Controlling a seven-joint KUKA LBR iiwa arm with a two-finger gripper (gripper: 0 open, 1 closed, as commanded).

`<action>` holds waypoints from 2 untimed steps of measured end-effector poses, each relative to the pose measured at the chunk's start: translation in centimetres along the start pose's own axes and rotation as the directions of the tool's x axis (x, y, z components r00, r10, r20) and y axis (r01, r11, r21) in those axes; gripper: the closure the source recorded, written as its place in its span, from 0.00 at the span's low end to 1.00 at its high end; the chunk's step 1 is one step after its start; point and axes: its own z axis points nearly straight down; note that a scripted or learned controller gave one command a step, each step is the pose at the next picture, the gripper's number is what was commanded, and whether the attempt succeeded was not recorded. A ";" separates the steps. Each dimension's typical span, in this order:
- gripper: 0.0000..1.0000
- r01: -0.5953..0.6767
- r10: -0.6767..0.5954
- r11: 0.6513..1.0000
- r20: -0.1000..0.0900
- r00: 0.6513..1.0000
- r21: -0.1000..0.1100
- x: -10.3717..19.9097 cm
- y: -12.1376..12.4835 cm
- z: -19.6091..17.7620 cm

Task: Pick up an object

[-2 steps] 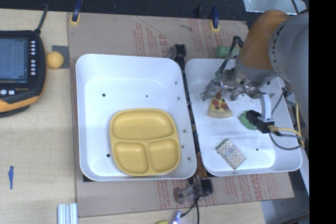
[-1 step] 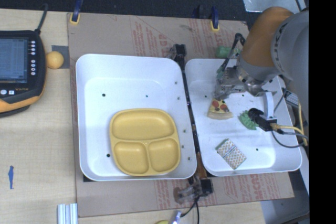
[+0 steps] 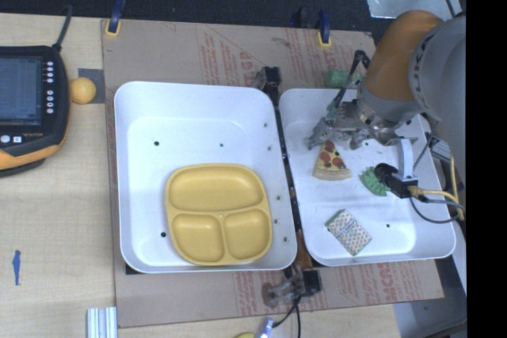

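One end effector (image 3: 326,134) hovers above the pizza slice (image 3: 331,161) in the right bin (image 3: 396,245), grip state unclear.

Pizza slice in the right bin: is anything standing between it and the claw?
Nothing visible is. The claw hangs over the right bin, just above the pizza slice. The green toy and the patterned pack lie off to the side.

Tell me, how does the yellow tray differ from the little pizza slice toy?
The yellow divided tray is far bigger than the pizza slice. The tray lies in the left bin, the pizza slice in the right bin, close under the gripper. The tray is plain yellow with three compartments; the slice is a wedge with red spots. Both lie flat on a white bin floor.
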 end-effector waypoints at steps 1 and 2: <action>1.00 0.000 0.000 1.000 0.001 1.000 0.000 -0.1 0.0 -1.0; 0.00 0.000 0.000 1.000 0.001 1.000 0.001 -0.1 0.0 -1.0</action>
